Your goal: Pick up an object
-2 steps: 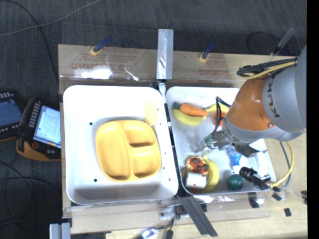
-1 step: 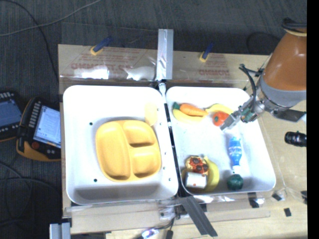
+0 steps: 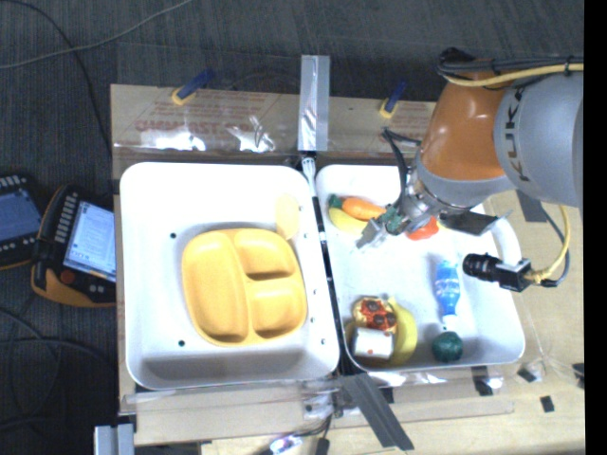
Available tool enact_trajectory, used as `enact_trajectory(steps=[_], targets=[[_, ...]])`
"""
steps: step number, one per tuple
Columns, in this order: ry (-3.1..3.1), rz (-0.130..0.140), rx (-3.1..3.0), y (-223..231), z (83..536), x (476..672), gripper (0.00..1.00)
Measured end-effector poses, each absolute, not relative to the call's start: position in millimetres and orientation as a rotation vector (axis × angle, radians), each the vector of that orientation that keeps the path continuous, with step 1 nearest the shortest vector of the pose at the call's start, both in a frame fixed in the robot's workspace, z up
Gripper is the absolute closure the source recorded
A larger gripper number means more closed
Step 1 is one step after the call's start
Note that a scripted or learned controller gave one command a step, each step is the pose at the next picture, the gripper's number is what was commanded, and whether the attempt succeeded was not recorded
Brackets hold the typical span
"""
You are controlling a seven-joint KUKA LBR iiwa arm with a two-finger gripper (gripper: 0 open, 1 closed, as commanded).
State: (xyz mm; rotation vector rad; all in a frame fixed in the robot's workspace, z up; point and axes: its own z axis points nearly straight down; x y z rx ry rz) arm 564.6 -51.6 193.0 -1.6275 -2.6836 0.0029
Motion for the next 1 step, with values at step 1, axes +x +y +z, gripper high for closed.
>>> enact_trajectory(steps=[1], targets=[[-2.694, 0.004, -1.619, -129.8, 234.5, 606.6, 1.0]])
